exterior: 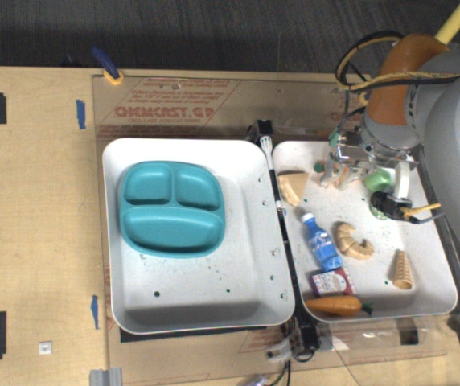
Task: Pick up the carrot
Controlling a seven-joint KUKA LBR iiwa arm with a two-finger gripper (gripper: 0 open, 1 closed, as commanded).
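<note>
Lying along the near edge of the right bin (435, 284), close to its near left corner, the orange carrot (334, 304) is sitting untouched, well apart from the end effector (336, 179).

On the left, the cardboard-covered surface (37, 215) is carrying the left bin (182, 284), where a teal divided plate (172, 207) is resting toward the far left corner.

Across the divide, in the right bin, a pale wedge-shaped piece (293, 187) is lying against the left edge. A blue bottle (320, 240) is lying just beside it toward the near edge, pointing at a small maroon packet (330, 281), which is sitting just beside the carrot on its far side. A tan curled pastry (352, 241) is lying right of the bottle, near the middle of the bin.

The grey arm is reaching in over the bin's far right corner, and the end effector is hanging above the far edge; whether it is spread or pressed together cannot be told at this angle, and nothing is visibly gripped. A green object (377, 178) is lying just right of it. An ice-cream cone (401, 269) is lying near the right edge, toward the near right corner.
</note>
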